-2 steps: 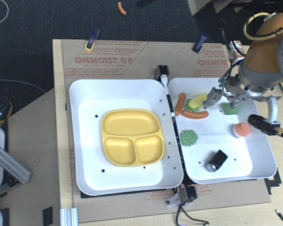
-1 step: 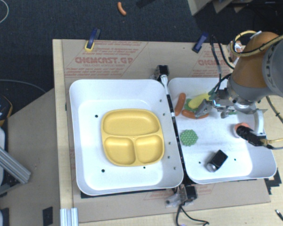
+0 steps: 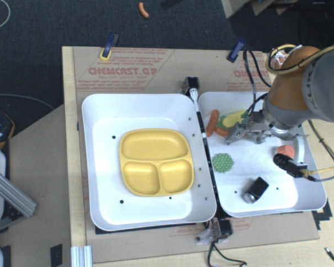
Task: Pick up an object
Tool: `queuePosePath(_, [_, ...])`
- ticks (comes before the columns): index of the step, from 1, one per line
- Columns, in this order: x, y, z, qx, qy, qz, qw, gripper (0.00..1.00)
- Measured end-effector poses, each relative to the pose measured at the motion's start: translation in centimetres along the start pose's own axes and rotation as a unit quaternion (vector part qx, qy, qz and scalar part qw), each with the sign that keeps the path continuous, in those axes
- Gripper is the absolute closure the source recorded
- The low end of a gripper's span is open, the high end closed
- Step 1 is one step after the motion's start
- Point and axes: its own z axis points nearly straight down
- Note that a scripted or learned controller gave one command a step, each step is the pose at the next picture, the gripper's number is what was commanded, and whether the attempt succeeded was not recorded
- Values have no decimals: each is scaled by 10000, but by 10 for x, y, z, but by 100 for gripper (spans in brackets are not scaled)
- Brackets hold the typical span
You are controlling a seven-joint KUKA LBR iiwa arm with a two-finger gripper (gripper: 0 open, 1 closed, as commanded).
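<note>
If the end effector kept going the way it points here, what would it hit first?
The end effector points toward the view's left. First in that line are probably the yellow-green toy and orange toy beside it, then the sausage-shaped toy. Height above them is unclear.

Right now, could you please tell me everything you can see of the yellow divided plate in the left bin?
The yellow divided plate lies flat, open side up, near the middle of the left bin. It looks like matte moulded plastic, a rounded rectangle with soft corners. Raised ridges split it into three compartments: one wide section across the far side and two smaller ones along the near side. All three hold nothing. It rests on the bin floor, apart from the walls, and touches nothing else. It sits slightly turned relative to the bin's edges.
</note>
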Motion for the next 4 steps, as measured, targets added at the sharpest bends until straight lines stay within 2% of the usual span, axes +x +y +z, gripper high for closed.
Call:
queuePosePath(1, [-1, 1, -13, -29, -7, 7, 10000, 100])
queuePosePath(2, [-4, 9, -59, -63, -19, 0, 10000, 100])
queuePosePath(4, [-2, 17, -145, -63, -19, -6, 10000, 100])
